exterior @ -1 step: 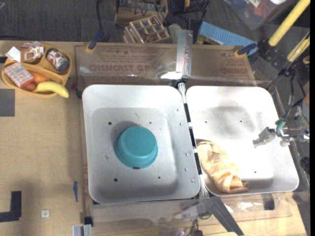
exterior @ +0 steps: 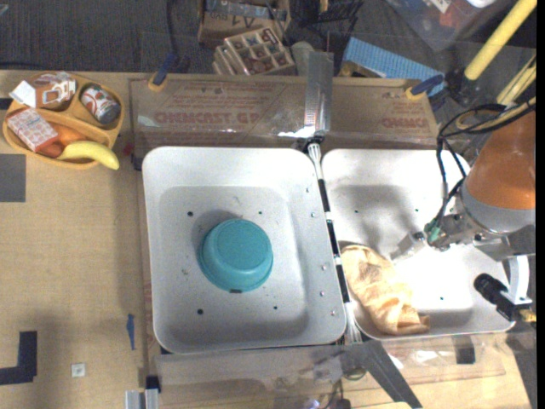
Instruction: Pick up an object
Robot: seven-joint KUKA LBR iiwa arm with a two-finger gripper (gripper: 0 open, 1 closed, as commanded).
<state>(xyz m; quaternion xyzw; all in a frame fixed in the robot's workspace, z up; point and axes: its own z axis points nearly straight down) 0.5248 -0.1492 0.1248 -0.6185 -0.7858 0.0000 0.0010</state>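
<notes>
A teal upturned bowl (exterior: 237,253) sits in the middle of the left bin (exterior: 170,186). A crumpled tan cloth (exterior: 381,290) lies at the front left of the right bin (exterior: 375,173), against its inner wall. My gripper (exterior: 412,243) reaches in from the right, low over the right bin floor, just right of and above the cloth's top edge. Nothing shows between its fingers. The orange band of the arm (exterior: 504,177) hangs over the bin's right side.
A yellow tray (exterior: 17,130) with a banana and food packets stands at the far left on the bench. Cardboard flaps line the back of both bins. Cables and clutter lie behind the bench.
</notes>
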